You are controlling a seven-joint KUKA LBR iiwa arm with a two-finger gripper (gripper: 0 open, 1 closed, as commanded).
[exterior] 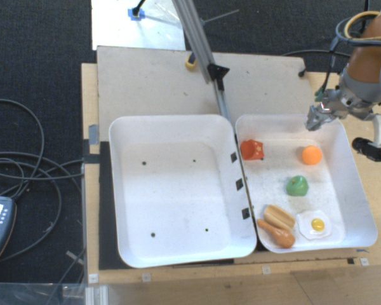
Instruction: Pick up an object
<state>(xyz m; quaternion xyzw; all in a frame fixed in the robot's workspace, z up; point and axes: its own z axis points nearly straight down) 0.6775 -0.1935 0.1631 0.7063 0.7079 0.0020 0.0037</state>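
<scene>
The right bin (349,170) holds several toy foods: a red block (252,149), an orange ball (312,155), a green pepper (297,185), a hot dog bun (279,216), a sausage (277,233) and a fried egg (316,224). My gripper (317,118) hangs over the bin's far right corner, above and just right of the orange ball. Nothing shows between its fingers.
The left bin (124,170) lies beside the right one, with black clips along the shared wall. A grey slanted pole (200,37) crosses the bench above the bins. Cables and a pendant lie on the floor at left.
</scene>
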